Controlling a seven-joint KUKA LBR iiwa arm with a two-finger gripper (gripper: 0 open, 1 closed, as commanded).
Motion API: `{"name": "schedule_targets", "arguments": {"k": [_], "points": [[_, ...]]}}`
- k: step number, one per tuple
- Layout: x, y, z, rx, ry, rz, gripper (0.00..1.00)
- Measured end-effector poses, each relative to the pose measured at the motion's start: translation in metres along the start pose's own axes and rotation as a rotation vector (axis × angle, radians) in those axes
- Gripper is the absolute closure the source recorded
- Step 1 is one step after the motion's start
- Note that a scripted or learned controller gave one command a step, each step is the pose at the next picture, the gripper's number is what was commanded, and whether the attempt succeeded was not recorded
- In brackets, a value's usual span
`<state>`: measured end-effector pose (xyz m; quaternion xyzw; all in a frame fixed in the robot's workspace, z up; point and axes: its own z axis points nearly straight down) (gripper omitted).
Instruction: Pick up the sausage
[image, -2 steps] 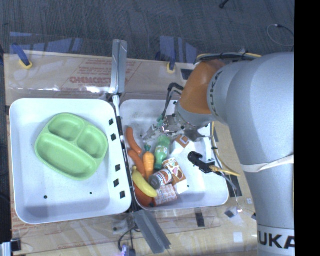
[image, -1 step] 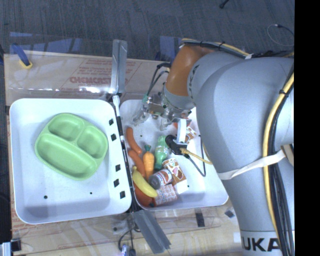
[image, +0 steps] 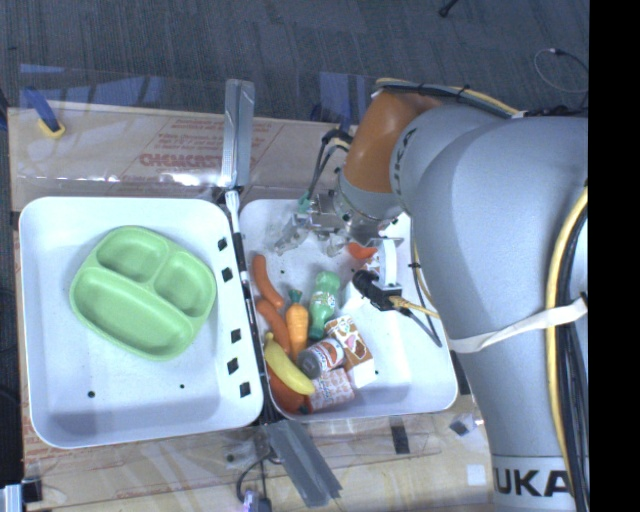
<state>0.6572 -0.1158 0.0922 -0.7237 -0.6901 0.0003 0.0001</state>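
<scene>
The sausage (image: 263, 284), a long reddish-orange link, lies along the left wall of the right bin (image: 420, 385), slanting down toward the carrot (image: 297, 324). My gripper (image: 298, 228) hangs over the bin's far left corner, a little above and to the right of the sausage's upper end and apart from it. Nothing shows between its tips. The grey arm with its orange band (image: 375, 150) covers the bin's right side.
Packed below the sausage are a green bottle (image: 323, 300), a banana (image: 285, 370), a tin can (image: 318, 358) and a printed carton (image: 348, 345). The left bin (image: 60, 400) holds a green divided plate (image: 143, 290). A metal divider (image: 237, 135) stands between the bins.
</scene>
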Motion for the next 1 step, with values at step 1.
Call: {"name": "schedule_targets", "arguments": {"k": [1], "points": [[-0.0494, 0.0025, -0.0006, 0.002, 0.002, 0.046, 0.00]]}}
